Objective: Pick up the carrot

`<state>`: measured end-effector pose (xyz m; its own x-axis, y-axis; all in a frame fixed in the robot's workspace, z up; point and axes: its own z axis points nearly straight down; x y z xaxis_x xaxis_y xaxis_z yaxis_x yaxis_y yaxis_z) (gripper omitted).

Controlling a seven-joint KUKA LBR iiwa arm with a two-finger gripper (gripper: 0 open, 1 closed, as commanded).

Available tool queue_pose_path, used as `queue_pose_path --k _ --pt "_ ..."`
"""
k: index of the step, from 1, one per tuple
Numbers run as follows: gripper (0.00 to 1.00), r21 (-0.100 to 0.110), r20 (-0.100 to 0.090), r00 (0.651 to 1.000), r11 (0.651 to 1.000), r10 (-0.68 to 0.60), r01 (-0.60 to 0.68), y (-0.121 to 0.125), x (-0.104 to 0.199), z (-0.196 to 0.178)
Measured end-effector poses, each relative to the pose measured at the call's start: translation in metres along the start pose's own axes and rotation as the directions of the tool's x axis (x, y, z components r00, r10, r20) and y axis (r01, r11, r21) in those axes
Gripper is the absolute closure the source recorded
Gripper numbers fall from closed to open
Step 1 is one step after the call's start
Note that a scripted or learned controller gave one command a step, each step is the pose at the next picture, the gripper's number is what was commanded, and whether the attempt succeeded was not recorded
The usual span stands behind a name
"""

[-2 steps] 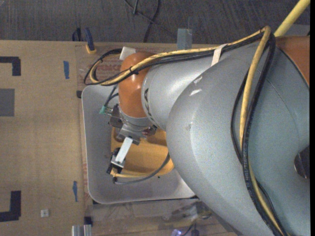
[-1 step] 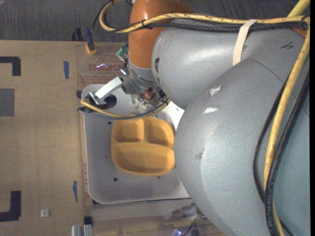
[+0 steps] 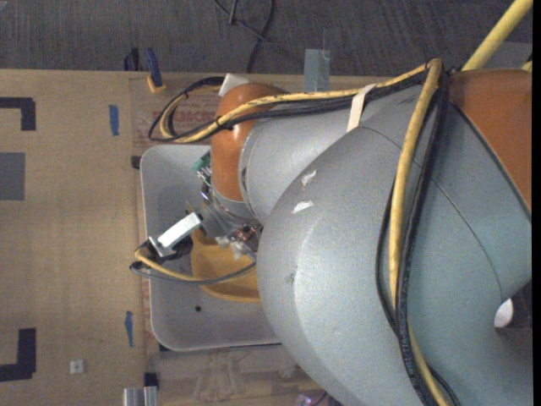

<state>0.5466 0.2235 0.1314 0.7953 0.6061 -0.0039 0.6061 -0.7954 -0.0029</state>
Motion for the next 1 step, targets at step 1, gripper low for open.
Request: queue_pose_path --k 1 --pt "1.00 0.002 0.000 1.000 1.000 0.003 -0.003 0.0011 0.0000 -0.0097"
